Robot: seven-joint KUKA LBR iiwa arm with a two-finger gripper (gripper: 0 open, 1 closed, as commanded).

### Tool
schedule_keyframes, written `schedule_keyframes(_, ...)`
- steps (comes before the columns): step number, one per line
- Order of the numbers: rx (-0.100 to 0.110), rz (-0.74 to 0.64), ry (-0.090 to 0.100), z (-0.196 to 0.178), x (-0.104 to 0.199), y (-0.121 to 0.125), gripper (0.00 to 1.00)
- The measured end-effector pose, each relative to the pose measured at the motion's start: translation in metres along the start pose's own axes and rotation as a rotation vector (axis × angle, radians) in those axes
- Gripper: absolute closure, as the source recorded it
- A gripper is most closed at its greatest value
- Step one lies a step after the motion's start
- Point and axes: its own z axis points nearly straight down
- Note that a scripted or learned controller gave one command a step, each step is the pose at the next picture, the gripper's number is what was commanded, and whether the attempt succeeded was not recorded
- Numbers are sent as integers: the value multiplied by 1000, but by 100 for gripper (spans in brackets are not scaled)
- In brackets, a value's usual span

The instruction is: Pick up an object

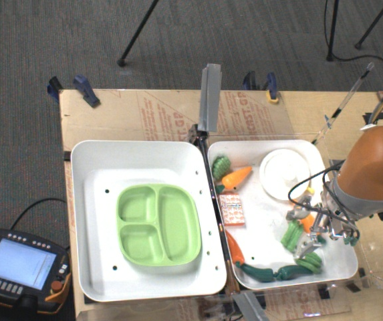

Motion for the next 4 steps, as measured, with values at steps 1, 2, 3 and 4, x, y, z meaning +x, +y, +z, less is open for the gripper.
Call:
schedule_keyframes(1, 2, -8, -14, -16, -5, 2, 100)
schedule_keyframes(2, 2, -9, -13, -16, -5, 3, 0)
schedule_keyframes(3, 3, 90, -20, -1, 37, 12, 0)
schedule_keyframes(4, 2, 202, -12, 0, 7, 29, 0)
